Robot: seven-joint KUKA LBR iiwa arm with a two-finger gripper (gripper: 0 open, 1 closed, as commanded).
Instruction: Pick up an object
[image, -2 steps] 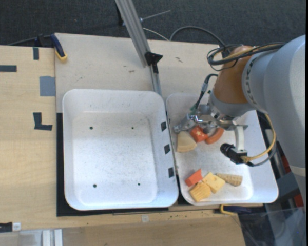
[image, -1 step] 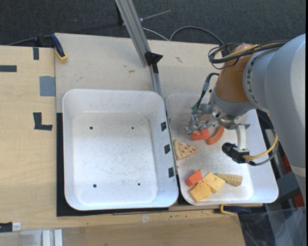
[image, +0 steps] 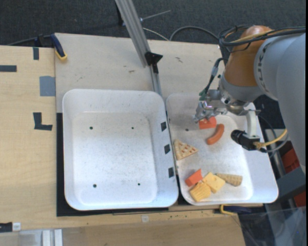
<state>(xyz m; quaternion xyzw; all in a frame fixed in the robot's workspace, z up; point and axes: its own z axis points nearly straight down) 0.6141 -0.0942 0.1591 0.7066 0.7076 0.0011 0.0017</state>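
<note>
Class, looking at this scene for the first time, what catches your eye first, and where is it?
The grey arm with its orange band reaches in from the right, its gripper low over a red block in the right bin. Beside the block lies a sausage, with a waffle wedge and yellow pieces nearer the front.

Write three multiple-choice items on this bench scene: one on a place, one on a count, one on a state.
1. Which bin holds the food pieces?
A. the left bin
B. the right bin
C. both

2. How many yellow blocks lie near the right bin's front edge?
A. two
B. four
C. none

3. Where is the end effector?
A. over the left bin
B. off the bench
C. down at the small red block

Answers: 1 B, the waffle wedge, sausage and the rest lie in the right bin. 2 A, two yellow blocks sit together. 3 C, the end effector stands right at the red block.
</note>
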